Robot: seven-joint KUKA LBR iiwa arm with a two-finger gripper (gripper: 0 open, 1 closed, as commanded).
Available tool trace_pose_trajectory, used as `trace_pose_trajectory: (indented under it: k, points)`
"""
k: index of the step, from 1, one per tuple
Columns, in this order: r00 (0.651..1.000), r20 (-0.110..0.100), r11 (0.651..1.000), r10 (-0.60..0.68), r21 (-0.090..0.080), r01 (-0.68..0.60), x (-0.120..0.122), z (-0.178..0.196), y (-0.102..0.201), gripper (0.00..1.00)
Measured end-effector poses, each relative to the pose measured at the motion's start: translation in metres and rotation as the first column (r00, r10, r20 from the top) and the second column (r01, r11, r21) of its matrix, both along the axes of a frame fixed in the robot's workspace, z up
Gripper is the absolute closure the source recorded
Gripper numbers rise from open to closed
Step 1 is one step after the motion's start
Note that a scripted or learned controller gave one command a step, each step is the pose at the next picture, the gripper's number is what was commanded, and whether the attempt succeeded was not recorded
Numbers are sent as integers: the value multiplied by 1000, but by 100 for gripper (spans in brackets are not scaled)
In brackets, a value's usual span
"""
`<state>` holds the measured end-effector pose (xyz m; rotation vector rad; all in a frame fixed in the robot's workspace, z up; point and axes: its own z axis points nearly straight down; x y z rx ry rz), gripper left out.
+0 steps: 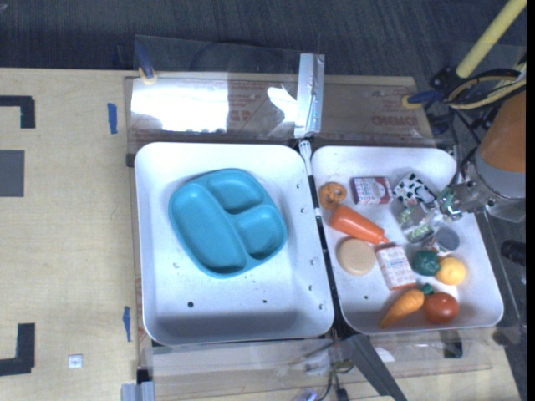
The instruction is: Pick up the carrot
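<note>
Several toys crowded the right bin (489,312): the carrot (358,222) lay between an orange slice (333,194), a beige disc (357,256) and a packet (394,266). Whether the claw (447,202) was open, I cannot tell.

Pale wooden bench top (58,249) marked with black tape corners (21,111) and blue tape strips (112,117); dark grey carpet floor (251,11) beyond; clear plastic panel (217,98) glares under overhead light.
</note>
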<state>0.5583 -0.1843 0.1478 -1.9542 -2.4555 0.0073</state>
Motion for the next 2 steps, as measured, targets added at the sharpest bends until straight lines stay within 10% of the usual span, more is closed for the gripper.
trace_pose_trajectory:
  k: [1,2]
  points:
    - [1000,10,1000,14,2,-14,-52,-45,-26,0]
    - [999,35,999,-31,-9,32,-71,-53,36,0]
